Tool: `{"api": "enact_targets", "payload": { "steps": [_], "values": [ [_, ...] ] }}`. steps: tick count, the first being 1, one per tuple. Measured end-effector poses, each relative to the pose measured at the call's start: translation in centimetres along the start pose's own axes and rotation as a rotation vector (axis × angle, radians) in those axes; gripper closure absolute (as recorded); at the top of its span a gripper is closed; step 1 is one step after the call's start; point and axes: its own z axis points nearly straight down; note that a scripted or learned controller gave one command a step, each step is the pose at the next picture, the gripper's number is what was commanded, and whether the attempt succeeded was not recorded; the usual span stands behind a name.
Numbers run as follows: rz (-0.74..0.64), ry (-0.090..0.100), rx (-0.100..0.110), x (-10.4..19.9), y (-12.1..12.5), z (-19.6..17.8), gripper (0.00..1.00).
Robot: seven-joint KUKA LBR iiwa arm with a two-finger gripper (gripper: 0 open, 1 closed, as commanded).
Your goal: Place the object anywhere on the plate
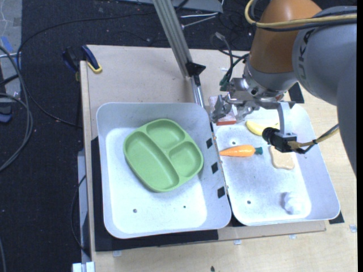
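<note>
Tool [229, 111] is seen low over the right bin's [317, 174] far left corner; its state cannot be told. An orange carrot [237, 151] lies nearby, while the green plate [163, 154] sits in the left bin [113, 208].

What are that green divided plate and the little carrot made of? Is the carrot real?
The green plate looks like molded plastic: one even matte color, rounded rims, three pressed compartments. The carrot seems a toy, probably plastic or rubber, given its flat uniform orange and tidy green tip, though the view leaves that open.
</note>
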Motion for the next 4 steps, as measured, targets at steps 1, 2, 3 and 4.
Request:
{"api": "enact_targets", "payload": {
  "steps": [1, 2, 3, 4],
  "values": [
    [0.001, -0.001, 0.000, 4.5, -0.4, 0.2, 1.00],
    [0.001, -0.001, 0.002, 10.0, -1.3, 2.1, 1.00],
    [0.001, -0.001, 0.002, 14.2, -2.8, 2.2, 1.00],
    [0.002, -0.001, -0.001, 17.3, -3.2, 1.4, 1.00]
  ]
}}
